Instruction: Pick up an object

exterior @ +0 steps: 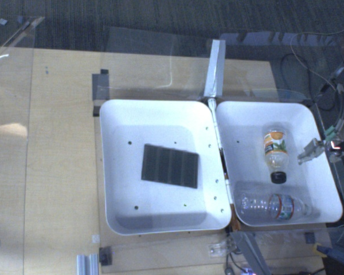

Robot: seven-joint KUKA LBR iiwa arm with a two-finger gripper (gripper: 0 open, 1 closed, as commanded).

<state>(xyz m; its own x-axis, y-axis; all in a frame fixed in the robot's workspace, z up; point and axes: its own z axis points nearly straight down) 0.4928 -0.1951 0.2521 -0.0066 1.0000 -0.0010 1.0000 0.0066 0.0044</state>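
**benchwatcher:** ok so what's the plan, which one are you going for?

**me (the gripper):** I'm sitting at the right edge of the right bin [309, 114], gripper [308, 152] just poking in over the rim. My fingers look spread and there's nothing between them, though they're small and a bit blurry from up here. Closest target is the small bottle [274, 153] with the orange label and black cap, lying mid-bin just left of me, cap pointing to the near side. There's also a clear plastic bottle [273, 205] on its side along the near wall.

**benchwatcher:** and the dark thing in the left bin?

**me:** The flat dark pad [170, 165]? Well apart from me and flat on the floor, so hard to get a finger under, I'd guess. I'd go for the small bottle: come down over its body, fingers across its width rather than along its length, low enough that it doesn't roll away. The clear one is hugging the wall, so probably less finger room.
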